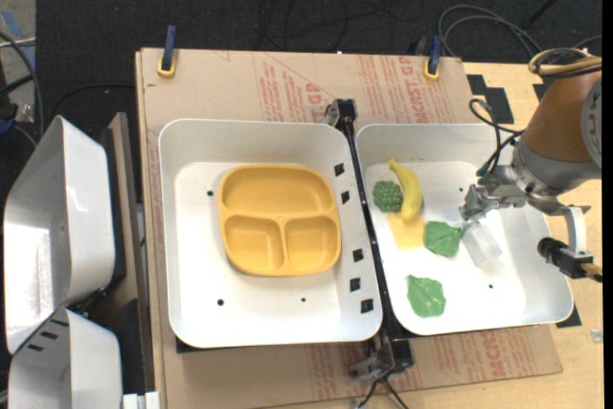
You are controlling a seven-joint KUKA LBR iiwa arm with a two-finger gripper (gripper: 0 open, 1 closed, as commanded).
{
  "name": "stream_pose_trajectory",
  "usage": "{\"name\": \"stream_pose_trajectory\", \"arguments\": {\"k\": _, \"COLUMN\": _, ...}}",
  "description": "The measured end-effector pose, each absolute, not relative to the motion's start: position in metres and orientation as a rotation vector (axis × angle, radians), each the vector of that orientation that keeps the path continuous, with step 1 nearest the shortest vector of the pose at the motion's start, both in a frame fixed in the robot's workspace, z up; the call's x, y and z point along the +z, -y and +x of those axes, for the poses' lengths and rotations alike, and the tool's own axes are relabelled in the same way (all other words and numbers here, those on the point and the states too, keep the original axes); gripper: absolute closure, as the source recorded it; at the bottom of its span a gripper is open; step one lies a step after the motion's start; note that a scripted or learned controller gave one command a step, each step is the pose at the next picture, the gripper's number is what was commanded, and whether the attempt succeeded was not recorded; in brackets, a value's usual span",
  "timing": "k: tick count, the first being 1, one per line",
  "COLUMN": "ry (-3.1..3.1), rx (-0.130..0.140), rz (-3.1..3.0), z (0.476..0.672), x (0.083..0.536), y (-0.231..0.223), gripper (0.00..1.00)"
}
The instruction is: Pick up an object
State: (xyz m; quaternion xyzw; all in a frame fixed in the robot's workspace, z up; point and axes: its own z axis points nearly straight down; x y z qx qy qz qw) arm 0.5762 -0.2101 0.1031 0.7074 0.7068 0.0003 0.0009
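Observation:
The right bin (551,309) holds a yellow banana (410,192), with a dark green broccoli piece (387,196) touching its left side. Below them lies a flat pale yellow piece (407,234). A green lump (442,238) sits mid-bin and another green lump (426,296) lies nearer the front. A pale translucent item (482,245) rests to the right of the middle lump. My gripper (476,206) hangs low over the bin's right half, just above and right of the middle green lump. Nothing can be seen held in it.
The left bin (182,235) carries a yellow divided tray (281,217). A black divider strip (356,196) separates the bins. White tubs (53,225) stand off the bench at the left. Cables loop behind the arm at the right.

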Motion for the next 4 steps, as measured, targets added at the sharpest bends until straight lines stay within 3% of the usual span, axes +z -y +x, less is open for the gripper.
{"name": "stream_pose_trajectory", "arguments": {"k": 2, "ry": -2.221, "rx": 0.005, "rz": 2.211, "z": 0.587, "x": 0.218, "y": 0.199, "gripper": 1.00}}
{"name": "stream_pose_trajectory", "arguments": {"k": 3, "ry": -2.223, "rx": 0.003, "rz": 2.214, "z": 0.588, "x": 0.243, "y": 0.199, "gripper": 1.00}}
{"name": "stream_pose_trajectory", "arguments": {"k": 4, "ry": -2.230, "rx": 0.002, "rz": 2.213, "z": 0.583, "x": 0.252, "y": 0.147, "gripper": 1.00}}
